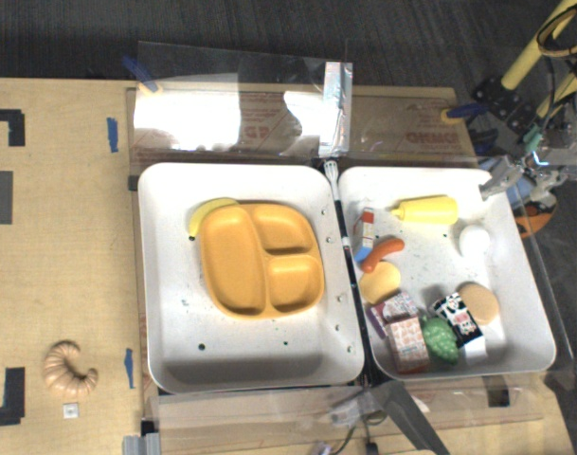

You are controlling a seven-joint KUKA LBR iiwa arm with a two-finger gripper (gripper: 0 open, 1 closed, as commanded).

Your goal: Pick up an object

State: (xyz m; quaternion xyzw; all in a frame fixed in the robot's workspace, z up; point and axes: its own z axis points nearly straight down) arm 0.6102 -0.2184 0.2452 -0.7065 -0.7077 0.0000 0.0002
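Looking in from the near edge of the bench, I see a tan, ridged, curled croissant-shaped toy (pixel 70 368) lying on the wood, well apart from both bins. In the right white plastic bin (pixel 534 335), the near corner holds a cluster: a knobbly green toy (pixel 442 342), a pink-red little box (pixel 408 340), a black-and-white carton (pixel 459 318) and a smooth tan bun-shaped piece (pixel 480 302), all touching or just beside one another. The left white bin (pixel 165 282) bears a glossy orange divided plastic tray (pixel 261 257).

Further back in the right bin lie a red sausage-shaped toy (pixel 387 248), angled up towards the right, and a white round lump (pixel 475 241). Beyond them a smooth yellow cylindrical bottle (pixel 426 209) lies on its side, long axis running left to right, narrow end to the left.

The gripper (pixel 530 169) hangs over the bin's far right corner, near the bottle but apart from it; whether it is released or clenched I cannot tell.
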